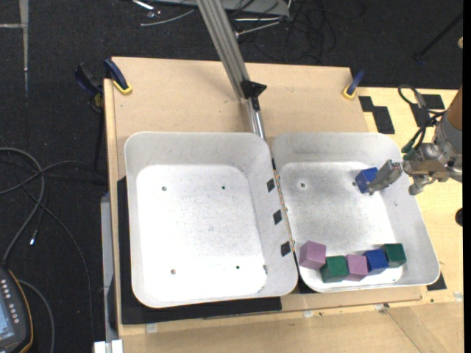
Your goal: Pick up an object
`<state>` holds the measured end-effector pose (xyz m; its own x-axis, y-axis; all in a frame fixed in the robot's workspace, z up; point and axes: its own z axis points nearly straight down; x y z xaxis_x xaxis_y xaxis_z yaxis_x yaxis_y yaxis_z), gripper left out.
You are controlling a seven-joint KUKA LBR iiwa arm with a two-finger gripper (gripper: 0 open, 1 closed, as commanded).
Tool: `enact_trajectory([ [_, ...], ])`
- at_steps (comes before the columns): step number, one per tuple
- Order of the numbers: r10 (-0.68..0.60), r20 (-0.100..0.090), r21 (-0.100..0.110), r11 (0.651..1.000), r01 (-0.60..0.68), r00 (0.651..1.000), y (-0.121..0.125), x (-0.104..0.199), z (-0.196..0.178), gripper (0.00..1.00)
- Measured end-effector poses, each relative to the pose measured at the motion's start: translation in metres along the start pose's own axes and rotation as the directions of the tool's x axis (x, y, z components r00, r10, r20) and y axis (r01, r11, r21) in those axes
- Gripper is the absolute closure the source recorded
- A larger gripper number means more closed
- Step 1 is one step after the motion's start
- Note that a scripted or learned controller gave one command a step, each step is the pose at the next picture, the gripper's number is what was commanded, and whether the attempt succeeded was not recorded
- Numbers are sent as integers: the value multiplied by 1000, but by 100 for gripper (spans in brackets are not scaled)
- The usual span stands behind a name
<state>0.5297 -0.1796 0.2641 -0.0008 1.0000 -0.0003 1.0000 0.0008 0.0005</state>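
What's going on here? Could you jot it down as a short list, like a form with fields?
Bins: two white bins side by side, left bin and right bin
Arm: enters from the right, gripper over the right bin's far right edge
Near gripper: blue block, right by one finger
Held: cannot tell
Front row in right bin: purple block, green block, pink block, blue block, green block

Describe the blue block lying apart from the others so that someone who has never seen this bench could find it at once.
Start at the right-hand bin of the two white ones. Near its far right side lies a blue block, right beside the gripper. It sits alone, while the other blue block is in a row along the near wall.
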Motion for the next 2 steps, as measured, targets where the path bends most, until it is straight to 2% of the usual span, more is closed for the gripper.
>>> enact_trajectory([
  [1,2,1,0,1000,-2,1000,21,-33,171,0],
  [2,-4,3,-7,1000,4,1000,99,-39,168,0],
])
